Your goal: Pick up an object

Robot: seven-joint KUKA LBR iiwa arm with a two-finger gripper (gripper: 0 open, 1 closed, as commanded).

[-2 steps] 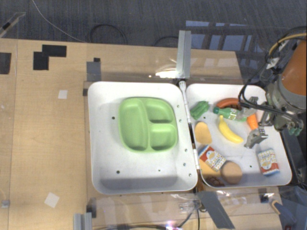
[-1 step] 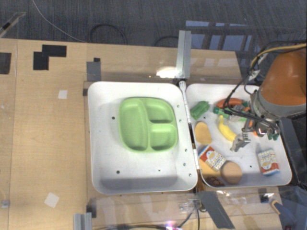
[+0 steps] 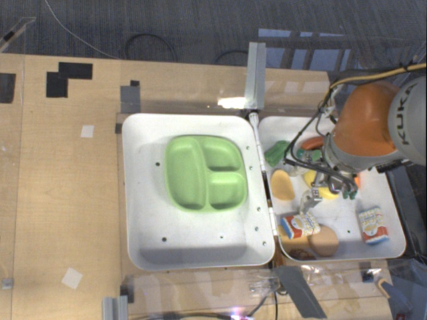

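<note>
A big wooden bench point(image 3: 60, 199) holds two flat white bins side by side. The left bin point(image 3: 143, 239) has a green plate point(image 3: 203, 172) in it, with three parts to it, lying near the middle. The right bin point(image 3: 395, 209) is full of small things. The grey arm point(image 3: 407, 122) comes in from the right, and its fat orange band point(image 3: 363, 122) hangs over the top part of the right bin. Under the band the gripper point(image 3: 313, 199) points down into the bin, close to the small things in the middle. It is small and dark there, so I cannot tell how it is set or if it has got anything. Just left of the gripper lies a yellow-orange piece point(image 3: 283, 185) shaped like a pear. Above that, by the bin's left wall, is a green leafy thing point(image 3: 277, 153). A little yellow thing point(image 3: 327, 192) sits right beside the gripper, partly hidden by the arm, and a red and orange thing point(image 3: 312, 143) peeks out under the orange band. Lower down is a small red, white and blue pack point(image 3: 298, 225), and touching it is a brown round thing point(image 3: 325, 242) near the bin's front edge. Off to the right, well apart from these, lies a small white and red box point(image 3: 373, 225).
</note>
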